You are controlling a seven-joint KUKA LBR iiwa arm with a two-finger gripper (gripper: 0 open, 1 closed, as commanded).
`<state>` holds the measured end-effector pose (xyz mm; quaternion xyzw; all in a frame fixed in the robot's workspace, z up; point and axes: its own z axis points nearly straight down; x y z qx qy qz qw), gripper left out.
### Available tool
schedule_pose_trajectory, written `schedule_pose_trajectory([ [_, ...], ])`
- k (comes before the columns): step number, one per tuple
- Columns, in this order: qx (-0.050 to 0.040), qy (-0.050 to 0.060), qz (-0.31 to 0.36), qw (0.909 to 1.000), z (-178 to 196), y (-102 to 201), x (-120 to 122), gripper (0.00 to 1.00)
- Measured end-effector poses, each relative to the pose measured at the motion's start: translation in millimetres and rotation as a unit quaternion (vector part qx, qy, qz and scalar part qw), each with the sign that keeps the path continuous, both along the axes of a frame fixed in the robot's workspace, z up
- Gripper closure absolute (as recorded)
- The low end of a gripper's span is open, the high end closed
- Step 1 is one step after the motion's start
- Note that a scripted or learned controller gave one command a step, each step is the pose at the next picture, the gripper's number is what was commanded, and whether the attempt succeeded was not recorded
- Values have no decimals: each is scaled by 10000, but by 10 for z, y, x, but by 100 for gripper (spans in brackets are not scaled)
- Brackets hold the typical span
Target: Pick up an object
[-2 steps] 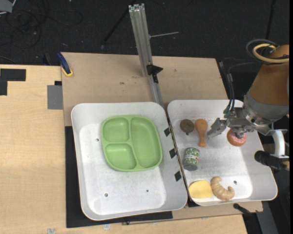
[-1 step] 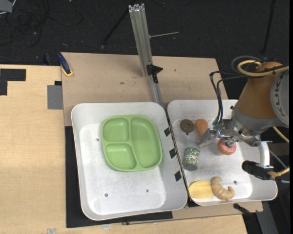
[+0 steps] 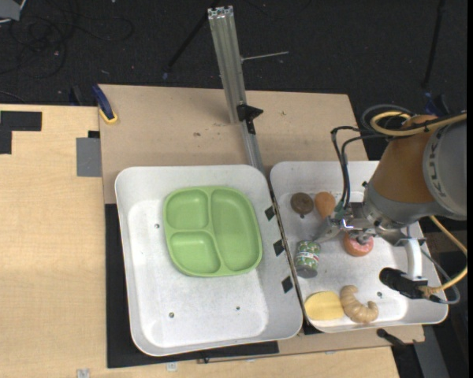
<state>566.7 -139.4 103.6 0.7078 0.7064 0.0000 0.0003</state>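
My gripper [image 3: 340, 225] hangs low over the right bin [image 3: 426, 312], near its middle. Just below and to the right of it lies a red-and-pink round object [image 3: 359, 246], partly covered by the wrist. A brown round object [image 3: 302, 203] and an orange one [image 3: 325, 204] sit just up and to the left of the gripper. A small green-grey can [image 3: 307, 258] lies by the bin's left wall. A yellow piece [image 3: 324, 307] and a tan curled object [image 3: 359, 305] rest at the front edge. Nothing visibly sits in the gripper.
The left bin [image 3: 142, 290] holds a green divided plate [image 3: 213, 231]. A metal post [image 3: 229, 61] rises behind the bins. Cables loop around the arm's orange-banded wrist [image 3: 402, 172] at the right.
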Motion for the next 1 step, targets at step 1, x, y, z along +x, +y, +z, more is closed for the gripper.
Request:
schedule_pose_trajectory([
  [1,8,25,-17,10000,76,-2,-11,100],
])
